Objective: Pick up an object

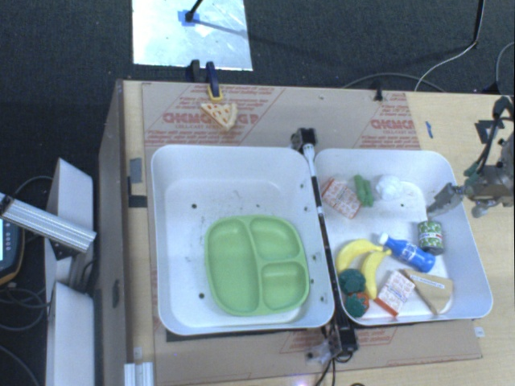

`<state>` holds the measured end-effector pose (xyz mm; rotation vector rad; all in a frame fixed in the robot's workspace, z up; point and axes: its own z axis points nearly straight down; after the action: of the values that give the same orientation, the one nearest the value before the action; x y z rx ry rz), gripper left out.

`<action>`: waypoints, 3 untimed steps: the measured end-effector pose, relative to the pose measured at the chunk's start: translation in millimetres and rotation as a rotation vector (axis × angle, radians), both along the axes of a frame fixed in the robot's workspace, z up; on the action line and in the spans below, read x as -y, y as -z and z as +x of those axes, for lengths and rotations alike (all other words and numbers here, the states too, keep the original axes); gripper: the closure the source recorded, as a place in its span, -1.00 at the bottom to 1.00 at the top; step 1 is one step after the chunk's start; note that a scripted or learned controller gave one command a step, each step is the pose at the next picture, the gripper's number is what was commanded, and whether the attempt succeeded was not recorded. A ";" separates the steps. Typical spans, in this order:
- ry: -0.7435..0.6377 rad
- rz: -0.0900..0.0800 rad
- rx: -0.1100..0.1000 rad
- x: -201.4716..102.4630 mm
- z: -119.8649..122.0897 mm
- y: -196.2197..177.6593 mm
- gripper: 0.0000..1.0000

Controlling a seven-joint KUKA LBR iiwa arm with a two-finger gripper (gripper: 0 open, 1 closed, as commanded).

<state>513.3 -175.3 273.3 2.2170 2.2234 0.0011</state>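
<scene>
In the lower right of the frame, inside the right bin (463, 185), the blue bottle (407, 252) lies with its long axis running upper left to lower right. The gripper (447, 199) hovers at the bin's right edge, its opening unclear, holding nothing visible.

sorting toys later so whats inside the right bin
The right bin holds a banana, blue bottle, green can, broccoli, two red-and-white packets, a green piece, something white and a tan wedge. What lies beneath them is covered.
</scene>
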 end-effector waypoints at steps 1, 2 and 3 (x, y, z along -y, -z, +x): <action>-0.001 0.002 -0.003 -40.9 68.9 109.0 -1.00; -0.001 0.000 0.006 -70.7 123.1 175.7 -1.00; -0.002 -0.001 0.010 -80.5 159.2 182.0 -1.00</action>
<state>672.5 -94.7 91.3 2.2090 2.2202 0.0110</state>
